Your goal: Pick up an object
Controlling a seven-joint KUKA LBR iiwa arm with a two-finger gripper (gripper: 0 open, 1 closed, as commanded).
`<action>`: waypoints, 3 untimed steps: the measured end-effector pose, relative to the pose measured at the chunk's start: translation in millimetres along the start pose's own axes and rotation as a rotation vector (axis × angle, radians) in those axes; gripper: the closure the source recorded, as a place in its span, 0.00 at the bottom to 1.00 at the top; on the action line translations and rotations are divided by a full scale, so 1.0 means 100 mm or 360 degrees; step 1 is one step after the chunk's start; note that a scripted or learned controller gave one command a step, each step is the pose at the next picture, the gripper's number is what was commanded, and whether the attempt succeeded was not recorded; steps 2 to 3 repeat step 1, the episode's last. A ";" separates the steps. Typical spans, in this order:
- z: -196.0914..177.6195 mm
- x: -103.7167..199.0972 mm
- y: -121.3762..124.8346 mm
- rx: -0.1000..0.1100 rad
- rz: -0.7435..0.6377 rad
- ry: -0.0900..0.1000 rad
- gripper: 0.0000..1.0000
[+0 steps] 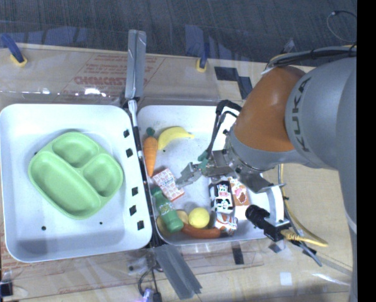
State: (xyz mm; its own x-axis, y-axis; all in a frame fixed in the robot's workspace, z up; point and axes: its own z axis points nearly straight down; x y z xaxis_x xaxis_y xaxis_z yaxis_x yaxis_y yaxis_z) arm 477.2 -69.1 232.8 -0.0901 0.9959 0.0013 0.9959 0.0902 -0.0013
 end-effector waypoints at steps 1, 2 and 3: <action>0.85 -0.61 0.18 0.0007 0.0042 0.0000 0.00; 0.85 -0.61 0.18 0.0007 0.0042 0.0000 0.00; 0.85 -0.61 0.18 0.0007 0.0042 0.0000 0.00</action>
